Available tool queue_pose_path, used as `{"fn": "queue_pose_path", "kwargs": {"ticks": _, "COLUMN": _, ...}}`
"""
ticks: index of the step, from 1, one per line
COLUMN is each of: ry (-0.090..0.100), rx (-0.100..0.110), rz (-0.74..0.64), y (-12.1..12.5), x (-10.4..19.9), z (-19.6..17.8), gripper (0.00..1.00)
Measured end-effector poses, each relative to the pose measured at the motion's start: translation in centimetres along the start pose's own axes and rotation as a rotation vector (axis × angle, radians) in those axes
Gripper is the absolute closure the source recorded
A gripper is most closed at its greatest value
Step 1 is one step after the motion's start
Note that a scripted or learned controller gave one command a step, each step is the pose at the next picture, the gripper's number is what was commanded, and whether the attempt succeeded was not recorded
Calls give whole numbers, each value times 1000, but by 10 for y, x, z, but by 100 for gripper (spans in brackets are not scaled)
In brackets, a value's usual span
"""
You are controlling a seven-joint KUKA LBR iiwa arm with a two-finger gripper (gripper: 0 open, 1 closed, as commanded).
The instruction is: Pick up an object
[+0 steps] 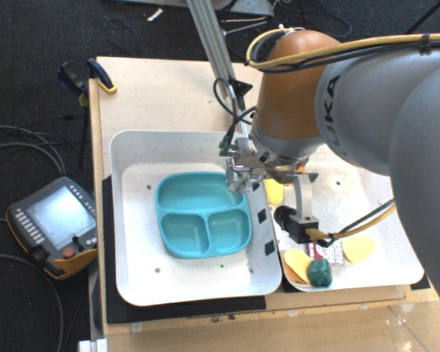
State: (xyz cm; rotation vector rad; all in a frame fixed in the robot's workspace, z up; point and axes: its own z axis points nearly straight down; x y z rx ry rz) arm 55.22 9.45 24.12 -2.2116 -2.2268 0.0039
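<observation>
Camera view: nothing lifted yet, the whole pick left to do. Teal three-compartment plastic tray point(203, 215) lying flat in the left white bin point(132, 270). Hand point(238, 180) hanging over the tray's right rim, beneath the orange-banded wrist; open or clenched, cannot tell. Small yellow and green pieces point(312, 268) right of the tray.

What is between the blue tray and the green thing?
In the camera view, the divider wall where the two bins meet, then an orange piece, lie between the blue tray and the green thing.
</observation>
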Motion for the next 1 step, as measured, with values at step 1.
{"fn": "queue_pose_path", "kwargs": {"ticks": 1, "ry": -1, "rx": -2, "rz": 6, "y": 1, "x": -3, "z": -1, "gripper": 0}}
